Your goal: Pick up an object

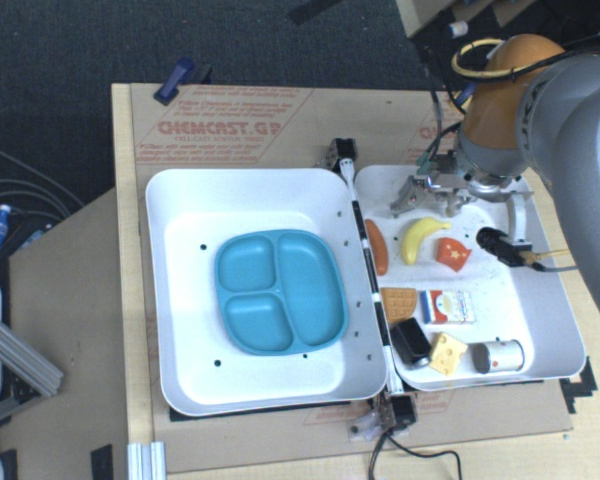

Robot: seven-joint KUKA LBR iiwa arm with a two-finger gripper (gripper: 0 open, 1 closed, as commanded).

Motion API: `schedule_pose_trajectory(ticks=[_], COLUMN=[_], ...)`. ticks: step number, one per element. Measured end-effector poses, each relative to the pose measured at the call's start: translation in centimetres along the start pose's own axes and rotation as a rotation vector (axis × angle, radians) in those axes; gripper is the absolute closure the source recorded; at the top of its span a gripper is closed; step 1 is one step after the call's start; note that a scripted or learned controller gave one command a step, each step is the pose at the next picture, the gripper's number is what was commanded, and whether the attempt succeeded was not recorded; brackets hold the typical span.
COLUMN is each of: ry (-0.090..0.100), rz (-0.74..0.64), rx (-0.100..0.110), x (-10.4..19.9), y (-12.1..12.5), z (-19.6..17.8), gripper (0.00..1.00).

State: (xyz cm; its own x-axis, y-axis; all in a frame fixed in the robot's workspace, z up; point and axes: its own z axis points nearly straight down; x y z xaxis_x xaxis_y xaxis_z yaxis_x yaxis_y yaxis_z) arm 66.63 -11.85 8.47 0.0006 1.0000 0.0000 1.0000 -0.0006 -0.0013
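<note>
The grey arm's metal gripper hangs over the far end of the right-hand shallow white plastic bin. Whether it is spread or closed cannot be told from this slanted angle, and nothing can be seen gripped in it.

The pickable things all lie in that right bin. Just below the gripper is a curved, smooth yellow toy banana, apart from it. Beside the banana, against the bin's left wall, lies a glossy orange-red sausage-shaped piece. On the banana's other side sits a small red, lumpy fruit-shaped piece.

Nearer the camera there is a flat tan square with a grid texture and, beside it, a small flat box printed in red, white and blue. Along the near wall are a matte black rounded block, a yellow wedge with holes like cheese touching the block, and a pale cylinder lying on its side.

The left-hand white bin holds one thing — a smooth blue plastic plate with three compartments, near its middle. Both bins sit on a pale brown board with red lettering.
</note>
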Motion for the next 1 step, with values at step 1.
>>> schedule_pose_trajectory(ticks=[1], ry=[0.000], rz=[0.000], rx=[-0.002], x=[0.02], y=[0.08], z=[-1.08], gripper=[1.00])
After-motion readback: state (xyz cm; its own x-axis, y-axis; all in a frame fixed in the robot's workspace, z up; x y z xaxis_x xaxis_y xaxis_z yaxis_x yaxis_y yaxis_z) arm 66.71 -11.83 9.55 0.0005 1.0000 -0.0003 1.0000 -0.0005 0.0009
